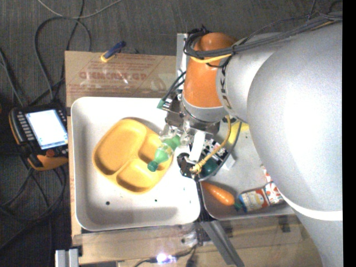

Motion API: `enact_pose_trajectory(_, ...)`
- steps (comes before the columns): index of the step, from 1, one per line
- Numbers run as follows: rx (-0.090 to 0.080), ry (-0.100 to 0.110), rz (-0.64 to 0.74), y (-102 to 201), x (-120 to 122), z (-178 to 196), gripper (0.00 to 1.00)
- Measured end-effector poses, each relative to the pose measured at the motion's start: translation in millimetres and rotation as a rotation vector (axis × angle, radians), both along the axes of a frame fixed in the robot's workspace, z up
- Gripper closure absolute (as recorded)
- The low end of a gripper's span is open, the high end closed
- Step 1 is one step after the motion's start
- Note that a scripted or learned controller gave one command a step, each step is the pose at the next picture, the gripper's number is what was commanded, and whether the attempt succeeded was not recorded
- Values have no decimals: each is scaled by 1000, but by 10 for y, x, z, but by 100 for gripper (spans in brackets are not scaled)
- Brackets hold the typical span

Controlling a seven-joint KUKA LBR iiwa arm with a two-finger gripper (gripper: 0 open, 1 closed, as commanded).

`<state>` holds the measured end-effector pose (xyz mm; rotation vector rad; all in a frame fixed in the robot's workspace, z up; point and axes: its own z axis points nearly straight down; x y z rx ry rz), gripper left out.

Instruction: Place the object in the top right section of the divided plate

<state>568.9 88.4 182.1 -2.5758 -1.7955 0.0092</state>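
The gripper point(173, 139) hung over the right edge of the plate point(119, 149), its fingers closed on a green bottle point(161, 156). The bottle slanted down over the plate's right-hand section, its darker cap end lowest. The plate lay in the left bin point(83, 204). In the right bin point(245, 171) sat a carrot point(218, 193) and a small packet point(258, 198).
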Motion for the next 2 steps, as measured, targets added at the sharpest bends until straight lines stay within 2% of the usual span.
enact_pose_trajectory(1, -1, -3, 84, -128, -93, 1322, 100)
enact_pose_trajectory(2, 0, 0, 175, 1138, -867, 937, 100)
